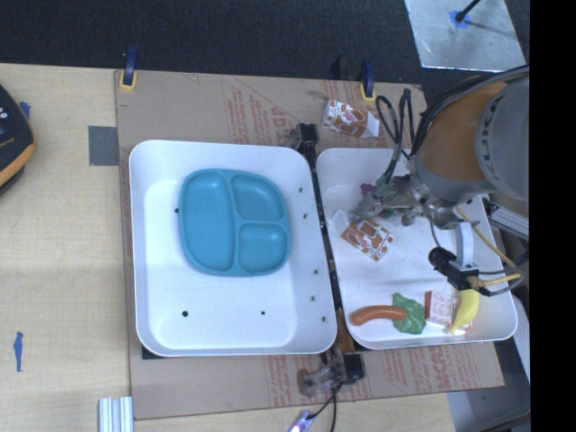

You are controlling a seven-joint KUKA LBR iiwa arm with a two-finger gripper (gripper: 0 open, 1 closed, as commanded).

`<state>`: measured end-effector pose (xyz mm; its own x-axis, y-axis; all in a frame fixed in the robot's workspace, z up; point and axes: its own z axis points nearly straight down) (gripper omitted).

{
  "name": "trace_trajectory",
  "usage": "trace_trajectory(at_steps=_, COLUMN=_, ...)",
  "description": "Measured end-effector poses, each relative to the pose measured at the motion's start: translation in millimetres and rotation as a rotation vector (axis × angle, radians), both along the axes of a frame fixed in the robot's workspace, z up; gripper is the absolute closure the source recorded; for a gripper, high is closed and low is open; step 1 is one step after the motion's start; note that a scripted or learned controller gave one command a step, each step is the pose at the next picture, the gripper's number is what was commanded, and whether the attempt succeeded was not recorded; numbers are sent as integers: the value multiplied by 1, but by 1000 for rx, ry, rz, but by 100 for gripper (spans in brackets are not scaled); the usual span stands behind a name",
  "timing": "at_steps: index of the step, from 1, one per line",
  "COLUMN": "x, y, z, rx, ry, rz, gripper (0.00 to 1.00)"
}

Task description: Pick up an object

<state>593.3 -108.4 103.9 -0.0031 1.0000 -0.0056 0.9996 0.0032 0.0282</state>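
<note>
Two bins face you; the gripper [389, 207] hovers by the snack packet [367, 238], presumably targeting it; jaws' state unclear.

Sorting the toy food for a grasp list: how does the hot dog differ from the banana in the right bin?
The hot dog is orange-red; the banana is yellow. The hot dog lies roughly level along the bin's near edge; the banana runs more up and down in the view. The hot dog touches a green leafy piece; the banana lies beside a small packet. Both are small, elongated and lie in the right bin.
</note>
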Motion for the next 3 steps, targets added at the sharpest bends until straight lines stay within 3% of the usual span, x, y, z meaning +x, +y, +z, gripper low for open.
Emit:
trace_trajectory(at_steps=1, x=44, y=-27, z=-11, rx=5, ry=29, rz=1, gripper=0)
trace_trajectory(at_steps=2, x=63, y=-44, z=-12, rx=6, ry=30, rz=2, gripper=0)
trace_trajectory(at_steps=3, x=63, y=-44, z=-1, rx=6, ry=33, rz=5, gripper=100)
